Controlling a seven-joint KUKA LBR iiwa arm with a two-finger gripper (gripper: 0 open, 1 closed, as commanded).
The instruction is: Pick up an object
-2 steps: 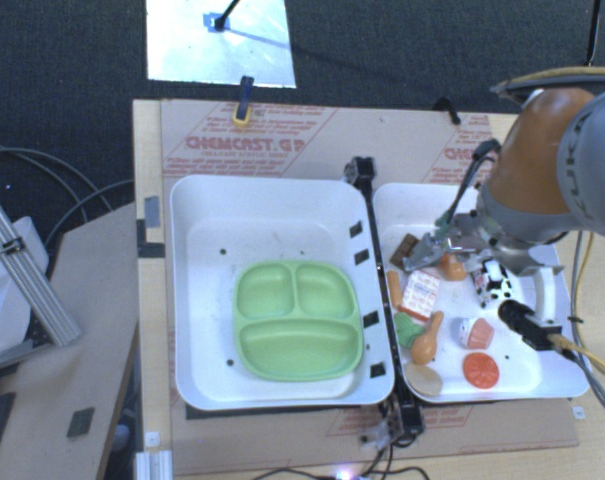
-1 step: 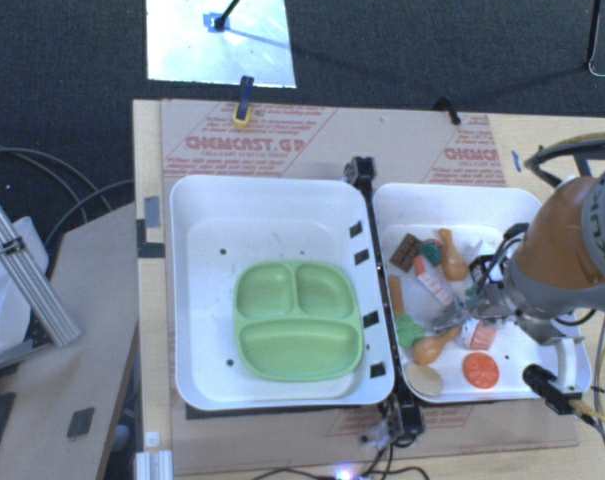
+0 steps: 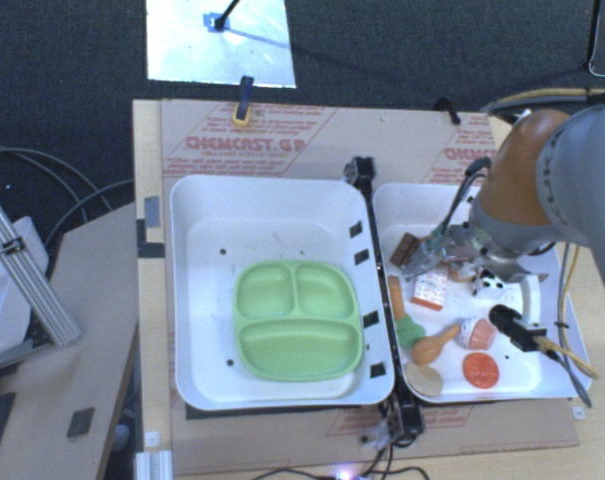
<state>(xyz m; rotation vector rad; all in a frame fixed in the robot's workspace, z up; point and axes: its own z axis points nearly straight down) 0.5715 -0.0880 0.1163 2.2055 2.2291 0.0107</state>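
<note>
You had the claw [image 3: 429, 256], fingers' state untellable, over the right bin [image 3: 542, 378]'s clutter; you needed one isolated target

A green divided plate [image 3: 298, 319] with three compartments lies in the left white bin [image 3: 207, 268], toward its near right part. Both bins sit on a cardboard sheet [image 3: 282, 133] printed with red lettering, laid over the counter [image 3: 92, 268]. A blue and yellow clamp [image 3: 244, 102] grips the sheet's far edge. Beyond it, a shiny square panel [image 3: 218, 28] lies on the dark carpet [image 3: 62, 58]. Black cables [image 3: 22, 183] run at the left, near a slanted metal rail [image 3: 22, 273].
</note>
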